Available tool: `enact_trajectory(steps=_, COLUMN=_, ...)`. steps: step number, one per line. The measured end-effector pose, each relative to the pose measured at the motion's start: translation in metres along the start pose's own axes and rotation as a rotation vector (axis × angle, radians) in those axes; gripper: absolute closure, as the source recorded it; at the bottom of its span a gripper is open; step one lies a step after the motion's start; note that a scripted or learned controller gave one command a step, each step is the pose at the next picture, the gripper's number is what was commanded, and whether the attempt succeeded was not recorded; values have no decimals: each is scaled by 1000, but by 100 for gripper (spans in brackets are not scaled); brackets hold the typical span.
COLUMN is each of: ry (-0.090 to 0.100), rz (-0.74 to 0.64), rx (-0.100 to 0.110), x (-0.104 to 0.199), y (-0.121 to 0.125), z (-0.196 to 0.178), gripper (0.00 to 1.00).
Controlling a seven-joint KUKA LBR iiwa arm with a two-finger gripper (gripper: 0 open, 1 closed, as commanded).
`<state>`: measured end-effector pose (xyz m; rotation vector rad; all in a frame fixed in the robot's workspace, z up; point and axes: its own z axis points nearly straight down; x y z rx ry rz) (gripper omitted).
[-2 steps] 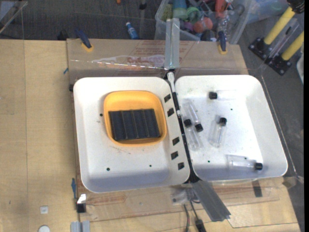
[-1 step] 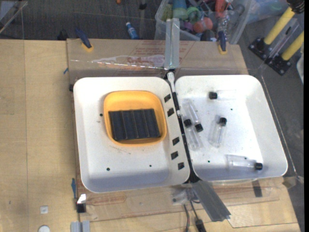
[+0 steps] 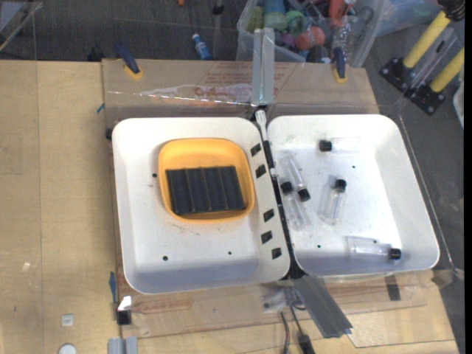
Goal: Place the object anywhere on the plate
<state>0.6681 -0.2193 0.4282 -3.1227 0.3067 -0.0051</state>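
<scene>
– Over on the left, what lies in that bin?

– The left bin bears an orange plate, set a little towards the far side. A black ribbed block lies flat on the plate, within the rim on every side and towards its near edge.

– And the right bin?

– The right bin holds a scatter of clear vials with black caps. One small piece lies towards the far side; it may be a short vial or only a loose cap, and the view is too coarse to say which. Two vials lie close together just beside the divider, each at a slant. Another vial lies near the middle, cap pointing far. The last vial lies by the near right corner, cap pointing right.

– Which of these is the task's object?

– Probably one of the vials, though I cannot tell which. All of them are in the right bin, well apart from the plate, and none touches it.

– How do the jaws of the gripper stand?

– I cannot tell, nor whether they have hold of anything.

– What runs between the bins?

– A divider with a row of black clips, where the two rims meet. Beyond the bench, on the far side, stands a clear tub of colourful odds and ends.
</scene>
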Motion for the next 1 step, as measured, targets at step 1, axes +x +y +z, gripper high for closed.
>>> enact_trajectory(steps=1, ry=0, rz=-1, rx=0, x=0, y=0, z=0, gripper=100)
